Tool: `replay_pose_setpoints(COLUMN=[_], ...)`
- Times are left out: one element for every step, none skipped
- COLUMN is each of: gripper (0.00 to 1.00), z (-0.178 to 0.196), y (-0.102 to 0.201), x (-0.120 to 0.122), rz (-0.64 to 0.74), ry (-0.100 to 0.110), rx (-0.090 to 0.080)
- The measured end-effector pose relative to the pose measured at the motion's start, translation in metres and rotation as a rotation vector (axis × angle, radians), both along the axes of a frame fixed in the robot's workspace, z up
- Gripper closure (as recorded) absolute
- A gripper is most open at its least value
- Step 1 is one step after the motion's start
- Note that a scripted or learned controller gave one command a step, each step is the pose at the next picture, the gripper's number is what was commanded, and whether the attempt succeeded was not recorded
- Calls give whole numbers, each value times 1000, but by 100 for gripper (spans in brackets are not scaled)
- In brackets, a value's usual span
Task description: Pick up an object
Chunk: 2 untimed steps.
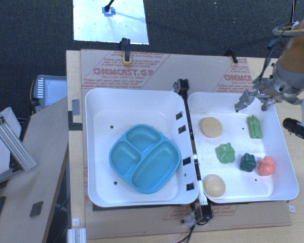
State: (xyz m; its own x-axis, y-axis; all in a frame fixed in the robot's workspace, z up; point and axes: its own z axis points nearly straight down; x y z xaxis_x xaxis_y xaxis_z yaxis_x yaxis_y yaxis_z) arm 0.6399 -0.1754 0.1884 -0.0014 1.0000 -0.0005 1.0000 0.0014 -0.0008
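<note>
Inside the right bin (278, 135) lie six small toy foods, each a candidate for picking. Taking the light green leafy piece (225, 152) near the bin's middle as the landmark: a round tan piece (211, 127) sits up and to its left, a second, paler tan round piece (214, 185) lies below it near the bin's front left corner, a long green ridged piece (254, 126) lies up and to its right, a dark teal pepper-shaped piece (248, 162) sits just right of it, and an orange-red piece (266, 166) rests just beyond the teal one, touching or nearly touching it.

Well to the left of the leafy piece, across the black divider, the left bin (99, 135) holds a blue plate (144, 158) with three compartments; nothing lies in any of them.

Up and to the right of the leafy piece, the gripper (253, 100) hangs over the back edge of the right bin, its two grey fingers (242, 103) spread apart with nothing between them. The long green ridged piece lies closest, just below the fingertips but apart from them; the other pieces lie farther toward the bin's front.
</note>
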Motion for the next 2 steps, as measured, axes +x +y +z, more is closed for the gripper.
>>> replay_pose_setpoints(gripper=[0,100], z=[-62,-47], y=[4,4], x=[-2,0], rz=[0,1], ry=[1,-6], rx=[1,-1])
